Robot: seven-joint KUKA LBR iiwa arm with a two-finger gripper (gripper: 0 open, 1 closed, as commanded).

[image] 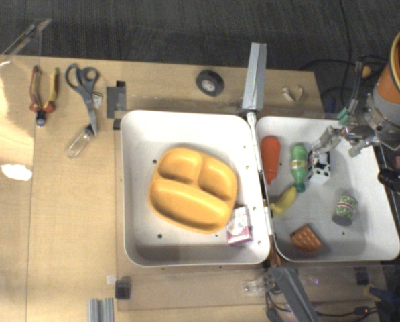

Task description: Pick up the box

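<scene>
Bench (52,200): two bins (186,123), one box (239,225)

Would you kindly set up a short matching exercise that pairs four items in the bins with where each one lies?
Things:
1. box
2. yellow divided plate
3. carrot
4. small can

Places:
A. middle of the left bin
B. right part of the right bin
C. near right corner of the left bin, against the plate
D. far left of the right bin, beside the divider

Pairs: 1-C, 2-A, 3-D, 4-B
</scene>
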